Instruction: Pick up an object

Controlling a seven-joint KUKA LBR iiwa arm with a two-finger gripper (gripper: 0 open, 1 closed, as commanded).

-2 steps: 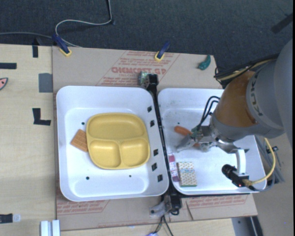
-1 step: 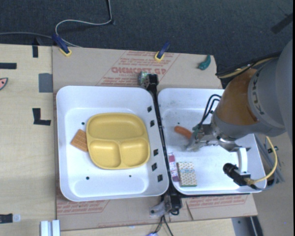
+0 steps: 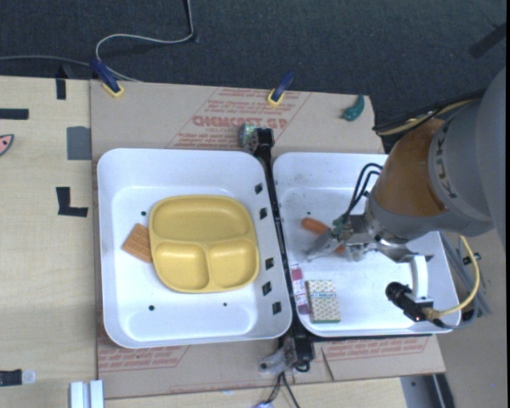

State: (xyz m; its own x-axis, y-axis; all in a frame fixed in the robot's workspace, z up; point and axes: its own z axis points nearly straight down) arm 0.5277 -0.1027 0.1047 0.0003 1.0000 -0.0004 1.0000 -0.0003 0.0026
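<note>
Grey metal two-finger gripper [image 3: 323,243] is seen spread apart beside a small orange carrot-shaped piece [image 3: 315,225], right white bin [image 3: 323,177].

The single fixed camera looks down from above the bench at a slant, far enough to take in both shallow white plastic bins [image 3: 110,253] whole. The two-finger gripper [image 3: 327,243] lies right of the frame's centre; the grey arm with its orange band [image 3: 408,181] enters from behind it, at the right.
</note>
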